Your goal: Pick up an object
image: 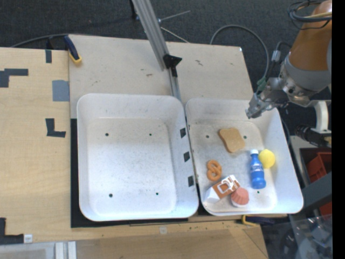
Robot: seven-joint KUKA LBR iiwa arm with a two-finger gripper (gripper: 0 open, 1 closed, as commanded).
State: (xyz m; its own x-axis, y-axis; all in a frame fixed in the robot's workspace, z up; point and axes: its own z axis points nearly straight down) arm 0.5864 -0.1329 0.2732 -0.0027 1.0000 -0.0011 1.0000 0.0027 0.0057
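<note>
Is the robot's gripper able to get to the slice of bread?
Probably yes. The gripper hovers just up and right of the bread, which lies apart from the other toys with nothing over it.

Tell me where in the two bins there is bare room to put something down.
The left bin has bare floor from wall to wall. In the right bin, the strip above the bread slice is bare. Crowded: its near right part, around the pretzel, bottle and lemon.

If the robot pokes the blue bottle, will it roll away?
Probably a little. The blue bottle lies on its side in the right bin, and its round body looks apt to roll sideways. The yellow ball right beside it might stop it. It seems small and light.
</note>
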